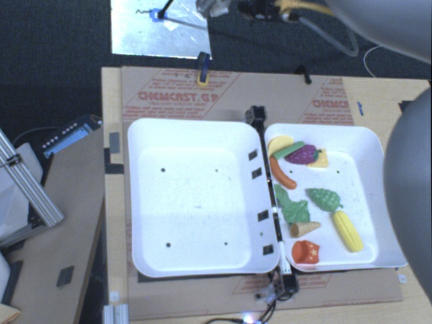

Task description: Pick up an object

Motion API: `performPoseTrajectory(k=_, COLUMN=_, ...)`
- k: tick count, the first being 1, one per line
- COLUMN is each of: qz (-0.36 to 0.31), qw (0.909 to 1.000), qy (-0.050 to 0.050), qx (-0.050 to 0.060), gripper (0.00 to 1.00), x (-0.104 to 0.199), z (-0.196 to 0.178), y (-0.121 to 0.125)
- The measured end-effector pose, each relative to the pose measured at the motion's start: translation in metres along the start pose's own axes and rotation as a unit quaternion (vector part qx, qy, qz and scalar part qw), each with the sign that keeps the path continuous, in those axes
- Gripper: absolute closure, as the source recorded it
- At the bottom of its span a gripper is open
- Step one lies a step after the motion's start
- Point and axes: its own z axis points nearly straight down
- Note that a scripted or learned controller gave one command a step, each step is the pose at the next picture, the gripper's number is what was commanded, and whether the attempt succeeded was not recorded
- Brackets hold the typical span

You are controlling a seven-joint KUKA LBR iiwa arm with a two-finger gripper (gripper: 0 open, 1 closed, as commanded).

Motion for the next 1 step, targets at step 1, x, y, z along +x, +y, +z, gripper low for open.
performPoseTrajectory(k=1, qz=0.005, qw=0.9998, qy=-0.006, qx=0.018, gripper=1.00, x=-0.0646, z=0.1350, y=-0.0828)
